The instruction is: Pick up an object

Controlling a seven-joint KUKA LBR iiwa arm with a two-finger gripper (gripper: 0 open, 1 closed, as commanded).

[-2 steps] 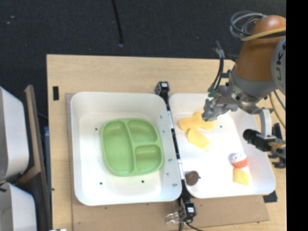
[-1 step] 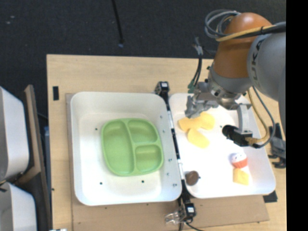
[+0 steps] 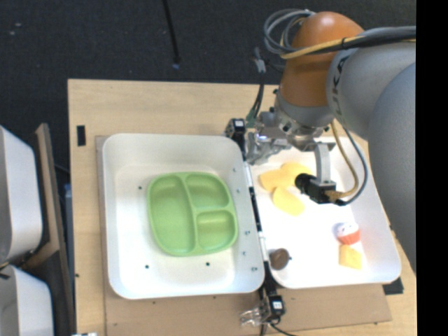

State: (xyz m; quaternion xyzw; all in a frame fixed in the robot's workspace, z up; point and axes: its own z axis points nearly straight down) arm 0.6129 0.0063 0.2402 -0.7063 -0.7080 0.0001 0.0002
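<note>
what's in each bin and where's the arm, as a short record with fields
left bin: green tray with three compartments
right bin: yellow pieces, brown lump, small red, white and yellow items
arm: reaching in over the right bin's far end
gripper: over the far left corner of the right bin, near the yellow pieces
held object: none seen

A light wooden table [image 3: 161,107] is carrying two shallow white bins sitting side by side, the left bin [image 3: 126,257] and the right bin [image 3: 378,250] apparently touching along their inner edges. Dark floor [image 3: 105,26] is showing beyond the table's far edge.
</note>
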